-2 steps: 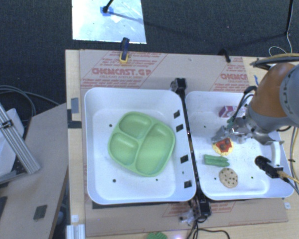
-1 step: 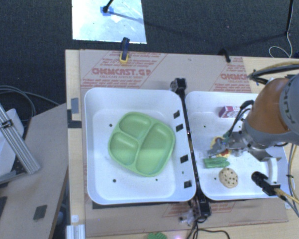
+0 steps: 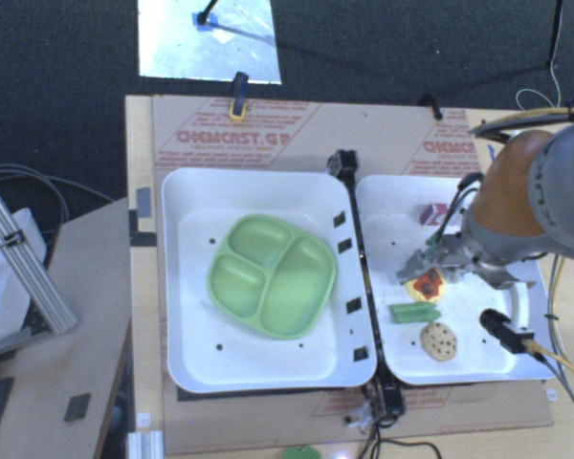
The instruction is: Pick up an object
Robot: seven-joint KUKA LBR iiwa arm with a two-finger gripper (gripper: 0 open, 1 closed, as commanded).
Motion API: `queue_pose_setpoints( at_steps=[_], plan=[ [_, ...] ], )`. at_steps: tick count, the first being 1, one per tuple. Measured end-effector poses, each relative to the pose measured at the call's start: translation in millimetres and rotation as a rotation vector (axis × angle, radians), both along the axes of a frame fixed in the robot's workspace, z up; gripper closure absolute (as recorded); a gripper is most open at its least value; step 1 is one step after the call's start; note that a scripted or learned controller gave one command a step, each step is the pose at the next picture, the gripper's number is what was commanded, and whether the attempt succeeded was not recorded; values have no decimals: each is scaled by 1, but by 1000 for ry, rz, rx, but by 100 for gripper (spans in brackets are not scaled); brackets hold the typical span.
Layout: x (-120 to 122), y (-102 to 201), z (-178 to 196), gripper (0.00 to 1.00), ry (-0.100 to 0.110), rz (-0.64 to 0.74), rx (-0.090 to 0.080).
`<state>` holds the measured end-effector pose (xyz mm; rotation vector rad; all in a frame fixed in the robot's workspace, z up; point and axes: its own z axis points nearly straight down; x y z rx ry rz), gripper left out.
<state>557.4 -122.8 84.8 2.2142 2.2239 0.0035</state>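
Green divided plate (image 3: 272,275) fills the left bin (image 3: 187,352). In the right bin (image 3: 383,204), the hand (image 3: 426,273) hovers over a red-yellow toy (image 3: 427,286); its grip I cannot tell. Cookie (image 3: 439,340) at five o'clock.

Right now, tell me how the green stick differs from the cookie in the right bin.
The green stick is long, narrow and plain bright green; the cookie is round, tan and dotted with dark chips. The green stick lies crosswise just below the gripper; the cookie sits lower, nearer the bin's front wall. Both rest flat on the right bin floor, apart from each other.

Divided plate (image 3: 273,275) in left bin (image 3: 187,208), cookie (image 3: 440,340) in right bin (image 3: 387,208)
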Motion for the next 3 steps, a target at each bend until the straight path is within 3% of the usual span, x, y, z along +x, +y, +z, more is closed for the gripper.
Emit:
queue_pose_setpoints(
  at_steps=[1,2,3],
  plan=[
    [-74,5,-1,0,8,-5,3],
    [-69,4,11,100,-2,-4,-2],
    [-32,97,104,100,-4,6,1]
  ],
)
